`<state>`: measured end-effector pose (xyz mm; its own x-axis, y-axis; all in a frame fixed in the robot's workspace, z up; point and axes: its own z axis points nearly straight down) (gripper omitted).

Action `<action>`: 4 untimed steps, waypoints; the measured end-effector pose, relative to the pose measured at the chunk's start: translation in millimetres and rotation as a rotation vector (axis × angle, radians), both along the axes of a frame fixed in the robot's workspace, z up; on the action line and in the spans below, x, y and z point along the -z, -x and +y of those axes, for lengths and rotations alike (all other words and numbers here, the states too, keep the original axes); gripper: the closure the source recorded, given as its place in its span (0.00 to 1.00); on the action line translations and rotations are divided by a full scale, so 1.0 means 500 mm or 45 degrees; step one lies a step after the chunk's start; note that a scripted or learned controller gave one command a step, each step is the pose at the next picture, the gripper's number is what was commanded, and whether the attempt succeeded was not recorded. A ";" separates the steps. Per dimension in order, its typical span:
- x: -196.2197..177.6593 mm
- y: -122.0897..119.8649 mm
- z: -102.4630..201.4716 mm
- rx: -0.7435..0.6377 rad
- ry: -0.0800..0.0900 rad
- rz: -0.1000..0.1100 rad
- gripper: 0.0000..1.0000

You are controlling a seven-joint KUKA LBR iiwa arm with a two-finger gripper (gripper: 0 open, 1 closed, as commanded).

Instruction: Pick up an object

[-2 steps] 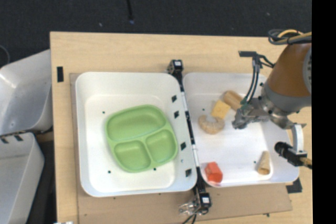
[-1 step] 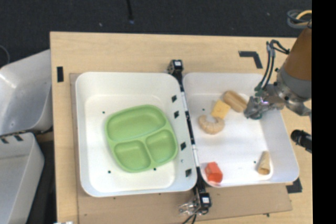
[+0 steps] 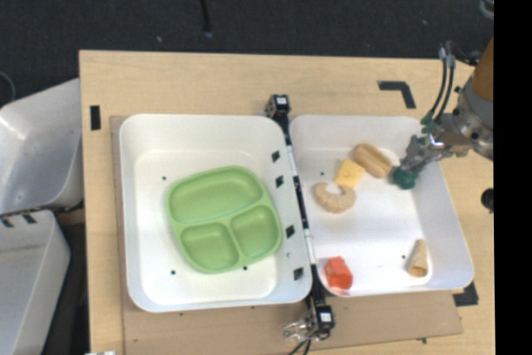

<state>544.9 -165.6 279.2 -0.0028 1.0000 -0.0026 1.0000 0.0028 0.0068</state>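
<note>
Currently listed: gripper (image 3: 409, 170), finger state indeterminate, low at the right bin (image 3: 440, 262) edge beside the bread roll (image 3: 372, 160), seemingly positioned for a pick attempt.

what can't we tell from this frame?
- Gripper: small and blurred at the right bin's edge; finger state unreadable.
- Green thing at the fingertips: too blurred to say whether it is an object or part of the gripper.
- Arm: cut off by the right edge.
- Red object: sits against the bin wall; shape unclear.
- Tan cone: too small to identify.
</note>
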 end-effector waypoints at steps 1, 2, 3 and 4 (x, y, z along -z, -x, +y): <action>0.008 -0.021 0.123 -0.006 -0.004 0.007 1.00; 0.001 -0.031 0.233 -0.006 -0.004 0.005 1.00; 0.019 -0.063 0.330 -0.004 -0.002 0.006 1.00; 0.021 -0.065 0.445 -0.004 -0.003 0.006 1.00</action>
